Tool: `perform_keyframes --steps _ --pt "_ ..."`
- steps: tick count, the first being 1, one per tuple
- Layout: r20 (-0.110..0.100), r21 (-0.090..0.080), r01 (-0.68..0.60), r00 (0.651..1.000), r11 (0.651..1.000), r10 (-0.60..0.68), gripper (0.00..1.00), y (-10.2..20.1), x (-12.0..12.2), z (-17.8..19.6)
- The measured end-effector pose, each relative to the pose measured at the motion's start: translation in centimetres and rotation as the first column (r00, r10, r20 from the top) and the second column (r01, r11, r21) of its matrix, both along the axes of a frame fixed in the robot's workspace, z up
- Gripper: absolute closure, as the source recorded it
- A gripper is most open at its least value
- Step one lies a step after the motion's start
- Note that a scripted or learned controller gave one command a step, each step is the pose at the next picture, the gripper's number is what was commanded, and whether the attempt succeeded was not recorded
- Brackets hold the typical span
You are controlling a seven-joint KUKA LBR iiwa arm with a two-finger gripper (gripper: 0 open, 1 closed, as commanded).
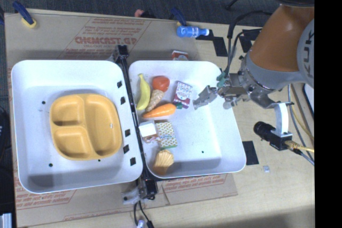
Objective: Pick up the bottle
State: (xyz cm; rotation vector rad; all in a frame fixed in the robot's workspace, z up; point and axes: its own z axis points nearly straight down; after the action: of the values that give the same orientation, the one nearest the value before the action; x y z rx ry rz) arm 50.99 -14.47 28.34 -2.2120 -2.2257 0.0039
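1. Two white bins: left bin [21, 131], right bin [214, 141].
2. One yellow divided tray [85, 125].
3. One banana [143, 92], one tomato [160, 83], one carrot [159, 110].
4. Two cone-shaped toys: upper cone [155, 97], lower cone [164, 159].
5. Three small boxes or packets: [183, 93], [147, 131], [166, 135].
6. One blue bottle [191, 32] on the desk.
7. Two blue clamps: [24, 14], [179, 17].

Blue bottle [192, 32]; yellow tray [85, 126]; white bins [32, 77]; yellow banana [143, 92]; red tomato [160, 83]; orange carrot [159, 110].

Grey arm [315, 56] with broad orange band, black cables, metal tool [206, 97], partial dark lettering
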Motion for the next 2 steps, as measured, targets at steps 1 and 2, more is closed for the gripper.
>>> perform_keyframes --steps 1,2 --pt "-0.002 0.0 -0.005 1.0 1.0 0.005 1.0 0.0 0.0 1.0" --pt "0.001 0.002 -0.557 0.831 0.831 0.557 1.0 7.4 -3.4 -3.4"
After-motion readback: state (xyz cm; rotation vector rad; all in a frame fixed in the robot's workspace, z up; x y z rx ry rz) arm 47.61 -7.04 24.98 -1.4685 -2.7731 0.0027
